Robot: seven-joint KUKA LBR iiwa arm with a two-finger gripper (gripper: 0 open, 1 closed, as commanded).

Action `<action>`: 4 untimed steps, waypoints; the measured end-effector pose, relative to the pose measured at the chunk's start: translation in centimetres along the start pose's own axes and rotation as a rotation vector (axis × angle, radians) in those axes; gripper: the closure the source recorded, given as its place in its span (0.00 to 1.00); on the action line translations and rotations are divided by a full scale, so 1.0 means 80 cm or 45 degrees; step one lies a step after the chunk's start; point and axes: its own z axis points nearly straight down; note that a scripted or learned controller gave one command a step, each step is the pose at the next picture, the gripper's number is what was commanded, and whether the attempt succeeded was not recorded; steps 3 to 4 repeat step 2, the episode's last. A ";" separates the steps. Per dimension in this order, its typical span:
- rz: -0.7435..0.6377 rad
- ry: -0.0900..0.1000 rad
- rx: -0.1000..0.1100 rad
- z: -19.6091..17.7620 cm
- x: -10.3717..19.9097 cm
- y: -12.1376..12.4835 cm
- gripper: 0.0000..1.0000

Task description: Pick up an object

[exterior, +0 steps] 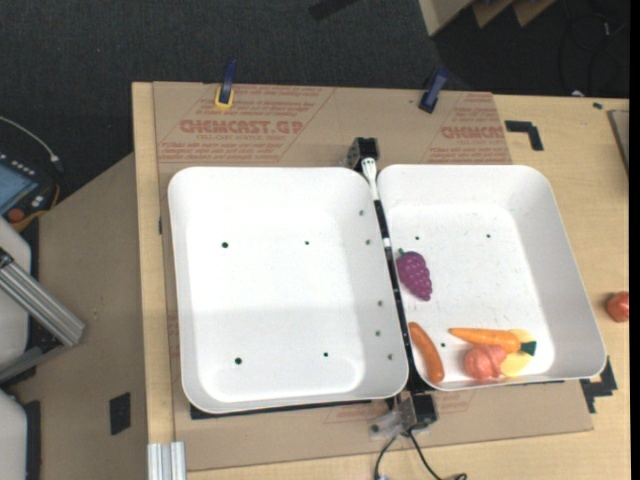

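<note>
Two shallow white plastic bins being seen side by side on brown cardboard-covered bench (300, 108). Left bin (200, 268): four small dark dots on floor. Right bin (540, 228): purple plastic grape bunch (414, 274) lying near left wall; orange-red elongated toy pepper (427, 352) lying near front-left corner; orange plastic carrot (488, 337) lying toward front, touching pink rounded toy (483, 364) and small yellow piece (514, 365). Small red object (617, 307) sitting on bench, right of right bin. Claw state: cannot be told.
</note>
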 end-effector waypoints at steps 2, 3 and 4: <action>-0.003 -0.001 -0.004 0.000 0.001 0.008 1.00; -0.003 -0.001 -0.004 0.000 0.001 0.008 1.00; -0.003 -0.001 -0.004 0.000 0.001 0.008 1.00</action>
